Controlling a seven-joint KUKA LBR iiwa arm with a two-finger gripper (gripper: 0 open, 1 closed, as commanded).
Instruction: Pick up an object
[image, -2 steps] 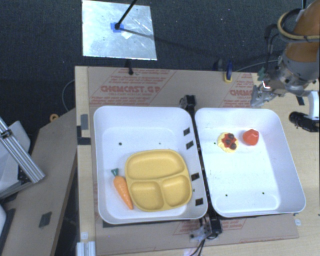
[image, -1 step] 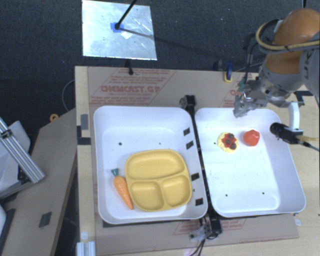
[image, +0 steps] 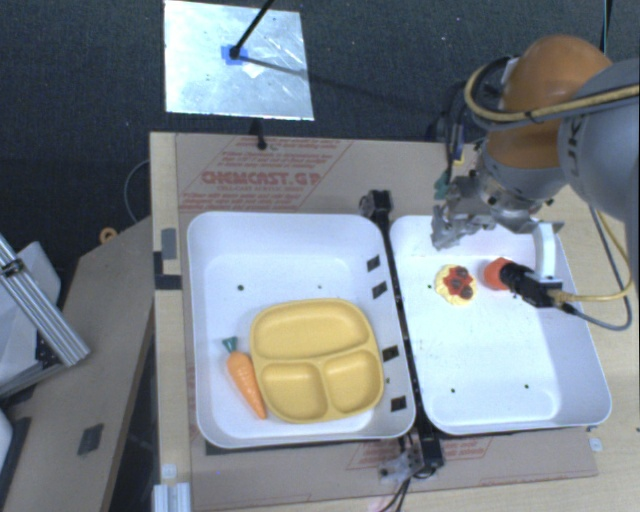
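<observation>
In the right bin (image: 520, 400), near its back, lies a small yellow disc with red spots (image: 456, 284), like a toy pizza. Just right of it sits a round red-orange object (image: 496, 272). My gripper (image: 448, 230) hangs over the back left part of this bin, a little behind and above the yellow disc. The grey arm with its orange band (image: 545, 95) comes in from the upper right. In the left bin (image: 210, 300) a yellow divided plate (image: 315, 358) lies beside an orange toy carrot (image: 244, 380).
A black divider with clips (image: 392, 300) runs between the two bins. A white bracket and black fitting with a yellow cable (image: 540, 285) sit right of the red-orange object. A shiny square panel (image: 238, 60) lies behind the bench.
</observation>
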